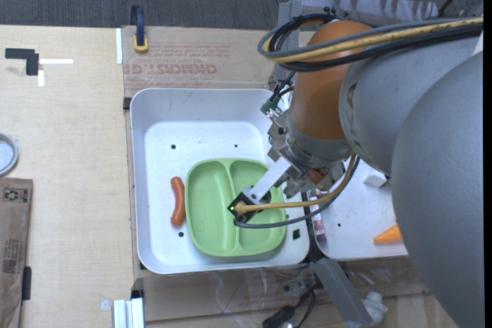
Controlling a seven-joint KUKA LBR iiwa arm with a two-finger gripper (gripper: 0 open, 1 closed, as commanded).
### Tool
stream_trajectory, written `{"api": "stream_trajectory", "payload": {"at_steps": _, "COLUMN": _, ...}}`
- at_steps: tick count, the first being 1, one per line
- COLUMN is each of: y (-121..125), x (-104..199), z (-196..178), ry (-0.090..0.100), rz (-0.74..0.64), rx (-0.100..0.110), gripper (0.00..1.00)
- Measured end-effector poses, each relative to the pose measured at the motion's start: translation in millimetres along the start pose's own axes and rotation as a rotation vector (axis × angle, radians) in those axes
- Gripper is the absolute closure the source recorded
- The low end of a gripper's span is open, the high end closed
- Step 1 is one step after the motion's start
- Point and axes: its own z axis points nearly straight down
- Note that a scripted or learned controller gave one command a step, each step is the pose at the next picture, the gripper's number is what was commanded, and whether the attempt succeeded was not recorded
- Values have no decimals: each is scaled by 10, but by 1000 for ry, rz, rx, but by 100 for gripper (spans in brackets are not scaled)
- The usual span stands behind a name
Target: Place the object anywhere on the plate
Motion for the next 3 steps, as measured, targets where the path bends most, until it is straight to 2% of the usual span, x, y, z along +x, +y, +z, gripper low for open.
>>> {"api": "stream_trajectory", "payload": {"at_steps": 1, "y": 0, "x": 0, "z": 0, "ry": 0, "rz": 0, "rx": 0, "gripper": 0}}
{"api": "stream_trajectory", "payload": {"at_steps": 2, "y": -610, "x": 486, "z": 706, "ry": -1, "rz": 72, "rx": 1, "gripper": 0}}
{"api": "stream_trajectory", "payload": {"at_steps": 3, "y": 329, "x": 1113, "z": 1088, "ry": 0, "rz": -33, "rx": 0, "gripper": 0}}
